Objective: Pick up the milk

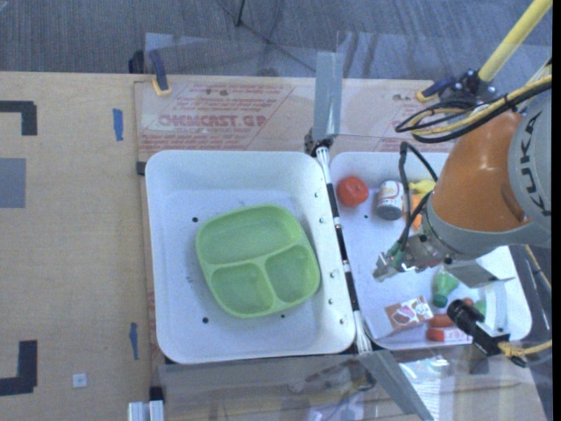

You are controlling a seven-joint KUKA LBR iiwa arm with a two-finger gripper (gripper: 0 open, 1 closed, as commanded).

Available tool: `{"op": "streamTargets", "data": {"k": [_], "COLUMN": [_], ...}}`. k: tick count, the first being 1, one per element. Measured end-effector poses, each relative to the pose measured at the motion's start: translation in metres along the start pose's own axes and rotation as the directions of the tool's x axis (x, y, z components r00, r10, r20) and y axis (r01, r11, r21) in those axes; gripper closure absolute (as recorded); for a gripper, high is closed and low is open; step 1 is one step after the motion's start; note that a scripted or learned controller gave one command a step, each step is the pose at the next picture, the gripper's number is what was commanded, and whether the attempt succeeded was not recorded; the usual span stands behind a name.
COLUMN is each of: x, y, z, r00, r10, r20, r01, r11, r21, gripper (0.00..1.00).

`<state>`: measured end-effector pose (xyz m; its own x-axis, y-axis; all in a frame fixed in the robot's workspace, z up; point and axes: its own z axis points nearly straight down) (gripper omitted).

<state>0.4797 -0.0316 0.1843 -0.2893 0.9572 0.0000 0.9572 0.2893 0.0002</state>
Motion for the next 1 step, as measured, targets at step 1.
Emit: {"op": "streamTargets", "data": {"k": [1], "x": [0.1021], "y": [0.0412], "z": [-0.0275], "r00": [0.995], "r10": [0.102], "r20": [0.0], "r01": [-0.102], "r11": [0.995], "r21": [0.0], "gripper": [1.0]}}
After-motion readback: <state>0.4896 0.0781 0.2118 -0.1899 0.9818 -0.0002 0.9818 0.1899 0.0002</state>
